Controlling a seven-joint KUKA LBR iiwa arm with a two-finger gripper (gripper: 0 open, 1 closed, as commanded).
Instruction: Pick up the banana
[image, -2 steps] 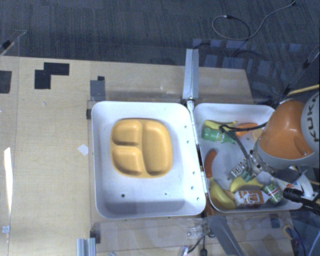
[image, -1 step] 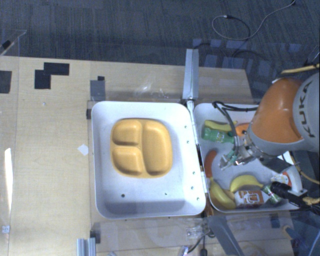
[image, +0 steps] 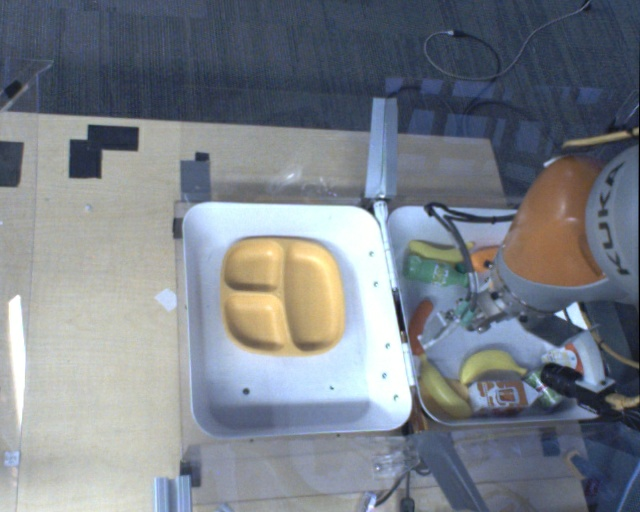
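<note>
In the right bin (image: 452, 347) a yellow banana (image: 488, 362) lies curved near the front. A second banana (image: 443, 391) rests by the bin's front-left corner. Another yellow banana-like piece (image: 431, 249) shows at the back, partly under a green bottle (image: 436, 270). My gripper (image: 466, 316) hangs over the middle of this bin, just behind the curved banana and apart from it. The grey and orange arm (image: 560, 240) covers the bin's right side. Nothing is seen held.
A red object (image: 420, 318) lies at the right bin's left wall. A brown-labelled can (image: 498, 397) sits at the front, beside the bananas. The left bin (image: 205, 330) holds a yellow divided plate (image: 283, 294). Cables trail near the arm.
</note>
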